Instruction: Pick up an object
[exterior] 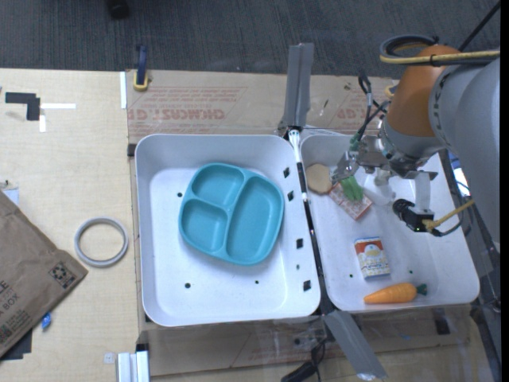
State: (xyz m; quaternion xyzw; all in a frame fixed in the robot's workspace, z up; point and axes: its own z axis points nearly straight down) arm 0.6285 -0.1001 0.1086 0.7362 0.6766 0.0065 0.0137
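My gripper (364, 168) is low over the far part of the right bin (445, 289), under the grey arm with its orange band. Just below and left of it lies a flat packet (354, 199) with red and green print, touching or nearly touching the gripper's tip. A tan round piece (318, 178) rests beside the packet against the bin's left wall. Nearer the front lie a small white and orange box (371, 259) and an orange carrot (391, 294).
The left bin (159, 293) holds a teal divided plate (231, 212). A grey tape ring (101, 240) and a brown cardboard box (28, 273) lie on the bench at left. Cables and a black connector (409, 213) hang beside the arm.
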